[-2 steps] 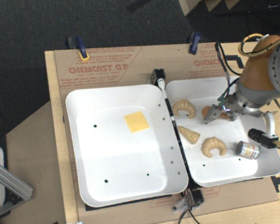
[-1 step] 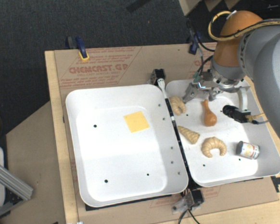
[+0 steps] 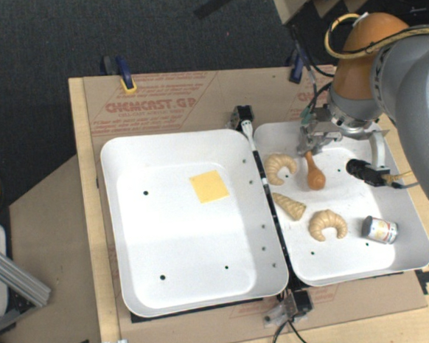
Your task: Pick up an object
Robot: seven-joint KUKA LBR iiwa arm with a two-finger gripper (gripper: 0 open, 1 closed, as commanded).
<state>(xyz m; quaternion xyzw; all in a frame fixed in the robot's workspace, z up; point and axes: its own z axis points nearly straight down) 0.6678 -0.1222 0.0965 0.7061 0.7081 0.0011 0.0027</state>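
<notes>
The gripper (image 3: 310, 142) hangs low over the back of the right bin (image 3: 406, 252). I cannot tell how it is set, because it is small and dark from up here. A brown drumstick toy (image 3: 314, 172) sits right under it, with its thin end pointing up at the gripper and its fat end a bit nearer the camera. It looks like the thin end touches the gripper, but I cannot be sure.

Just to the left of the gripper lies a curled croissant (image 3: 280, 168). Nearer the camera are a cone-shaped pastry (image 3: 290, 206), a second croissant (image 3: 328, 225) and a little can (image 3: 380, 229) on its side. Far to the left, in the left bin (image 3: 135, 284), lies a flat yellow cheese slice (image 3: 209, 186).
</notes>
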